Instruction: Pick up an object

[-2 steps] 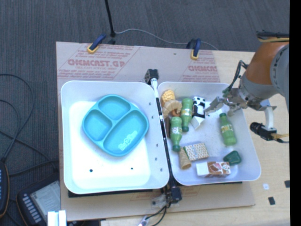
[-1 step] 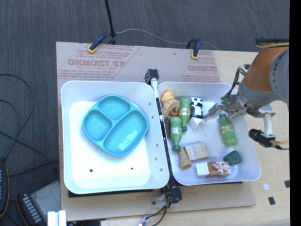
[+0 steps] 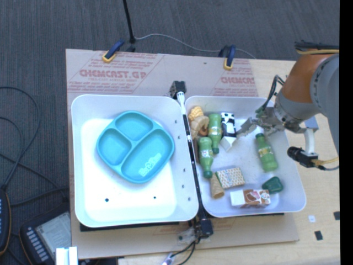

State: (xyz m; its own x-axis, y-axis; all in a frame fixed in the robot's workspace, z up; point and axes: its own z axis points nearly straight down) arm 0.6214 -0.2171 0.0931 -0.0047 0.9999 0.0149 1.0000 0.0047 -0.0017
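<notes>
- Three green bottles (image 3: pixel 266 153) lay among toy food in right bin (image 3: pixel 295 200).
- Gripper (image 3: pixel 258 123) above it; finger state unclear.
- Blue divided plate (image 3: pixel 135 146) sat in left bin (image 3: pixel 83 203); cardboard-topped bench (image 3: pixel 88 79), grey carpet.

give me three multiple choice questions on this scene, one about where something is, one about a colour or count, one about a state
1. Where does the blue divided plate lie?
A. in the left bin
B. in the right bin
C. on the cardboard

2. How many green bottles lie in the right bin?
A. one
B. three
C. five

3. How does the green bottle nearest the gripper rest?
A. standing upright
B. lying on its side
C. lifted off the bin floor

Answers: 1 A, the plate sits on the left bin floor. 2 B, two bottles lie by the divider, one lies apart. 3 B, the green bottle lies flat on the bin floor.
</notes>
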